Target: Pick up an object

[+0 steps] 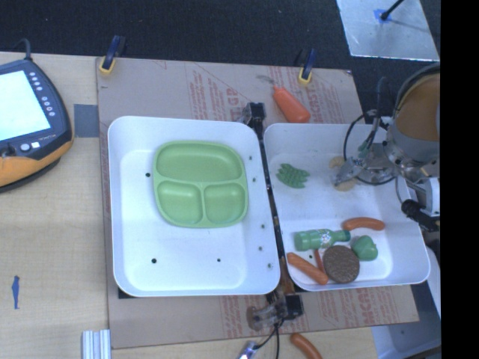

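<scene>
Camera view, taking the right bin (419, 275) as the reference point. The gripper (346, 176) is down inside its upper half, tip low over a small pale piece (345, 185) on the floor. Whether it has closed, opened or caught anything I cannot tell; the tip is small and dark against the white.

Left of the gripper, a green leafy piece (293, 175). Toward the near wall a cluster lies close together: green bottle (320, 238), sausage (364, 224), green pepper (365, 247), brown round patty (341, 264), carrot (307, 268). Probably tipped in loose, hence the crowding.

Outside the right bin, beyond its far wall, a second carrot (290, 105) lies on the cardboard. To the left, the other bin (127, 268) carries a green divided plate (200, 183).

Judgement: the pale piece is the likely target, being isolated and so easier to close on.
</scene>
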Tool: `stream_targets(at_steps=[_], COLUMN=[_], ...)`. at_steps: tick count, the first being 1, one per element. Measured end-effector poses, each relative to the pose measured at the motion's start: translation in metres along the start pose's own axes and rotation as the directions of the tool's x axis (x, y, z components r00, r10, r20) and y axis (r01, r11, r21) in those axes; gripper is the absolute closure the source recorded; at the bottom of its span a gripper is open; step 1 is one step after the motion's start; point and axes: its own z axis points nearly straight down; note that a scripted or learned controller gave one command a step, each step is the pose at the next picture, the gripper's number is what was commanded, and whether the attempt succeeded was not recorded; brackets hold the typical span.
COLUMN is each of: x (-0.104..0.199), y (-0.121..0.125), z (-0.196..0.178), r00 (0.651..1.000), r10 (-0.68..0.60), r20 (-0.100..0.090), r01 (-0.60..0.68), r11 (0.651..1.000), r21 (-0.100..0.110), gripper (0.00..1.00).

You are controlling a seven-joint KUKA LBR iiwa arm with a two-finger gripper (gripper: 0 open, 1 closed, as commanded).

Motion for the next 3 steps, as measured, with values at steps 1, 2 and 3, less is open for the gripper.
stream_targets(at_steps=[1, 2, 3], x=[0.018, 0.074, 0.072], y=[0.047, -0.017, -0.017], z=[0.0, 0.0, -0.01], r00=[1.0, 1.0, 1.0], r10=[0.0, -0.001, -0.003], r20=[-0.001, 0.001, 0.002], r01=[0.0, 0.001, 0.003], r11=[1.0, 1.0, 1.0], r21=[0.0, 0.003, 0.004], gripper=[0.0, 0.0, 1.0])
